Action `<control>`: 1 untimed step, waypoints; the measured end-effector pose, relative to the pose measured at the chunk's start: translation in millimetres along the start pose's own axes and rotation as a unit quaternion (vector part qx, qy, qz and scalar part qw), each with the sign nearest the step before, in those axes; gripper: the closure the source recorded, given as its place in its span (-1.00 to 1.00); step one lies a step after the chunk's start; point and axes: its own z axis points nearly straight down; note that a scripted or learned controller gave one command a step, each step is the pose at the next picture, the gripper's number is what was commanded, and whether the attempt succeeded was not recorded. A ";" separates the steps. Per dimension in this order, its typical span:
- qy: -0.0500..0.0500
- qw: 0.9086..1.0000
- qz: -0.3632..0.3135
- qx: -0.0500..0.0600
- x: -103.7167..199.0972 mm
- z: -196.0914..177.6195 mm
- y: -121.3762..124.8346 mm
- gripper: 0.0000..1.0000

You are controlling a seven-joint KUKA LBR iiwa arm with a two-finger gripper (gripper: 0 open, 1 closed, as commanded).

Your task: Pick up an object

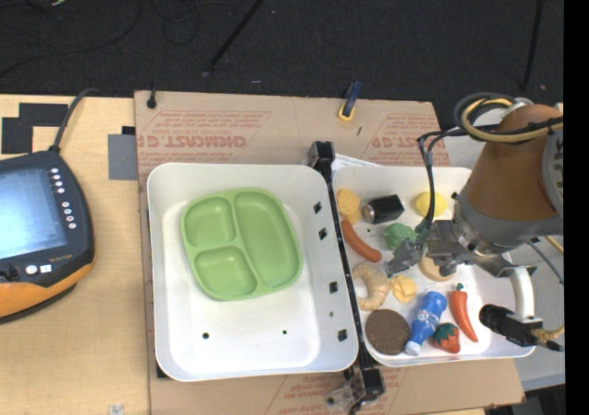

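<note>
The arm, with its orange band (513, 165), is reaching in over the right bin (488, 355), and its end effector (409, 257) is hanging low among the toy foods near the bin's middle; whether it is spread or pinching anything cannot be told. Just beside it a green leafy toy (398, 235) is lying, with a red sausage (360, 241) toward the bin's left wall. A black and silver cylinder (381, 210) is resting near the far edge, beside a yellow lemon (433, 205). Along the near edge a brown round patty (388, 330), a blue bottle (426, 317), a strawberry (447, 338) and a red chili (464, 310) are sitting close together. The left bin (184, 330) is carrying a green divided plate (241, 244).
</note>
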 end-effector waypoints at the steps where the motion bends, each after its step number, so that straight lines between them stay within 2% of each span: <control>1: -0.001 1.000 -0.001 -0.006 -0.4 -5.8 2.8 -1.00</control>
